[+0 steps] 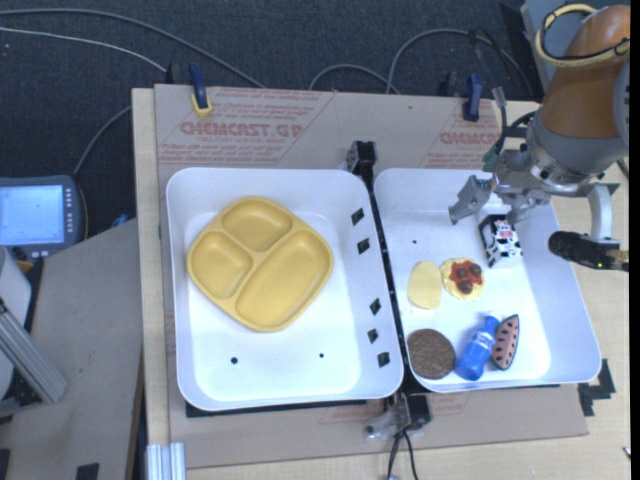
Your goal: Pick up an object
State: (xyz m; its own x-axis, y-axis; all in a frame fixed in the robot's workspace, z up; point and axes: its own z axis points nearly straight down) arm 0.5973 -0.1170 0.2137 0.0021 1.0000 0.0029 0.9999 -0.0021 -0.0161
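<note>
My gripper [489, 211] hangs over the far part of the right bin [570, 298], its fingers spread open with nothing between them. A small black-and-white toy [502, 241] lies just in front of the fingertips, apart from them as far as I can see. Nearer the front lie a pale yellow oval piece [425, 284], a small pizza-like piece [463, 277], a brown round cookie [431, 353], a blue bottle [477, 349] and a dark red slice [507, 341].
The left bin [200, 358] holds a yellow divided plate [260, 262]. A black divider with clips [374, 268] runs between the bins. The arm's orange band [590, 38] stands above the right bin's far corner. Cables lie behind the bench.
</note>
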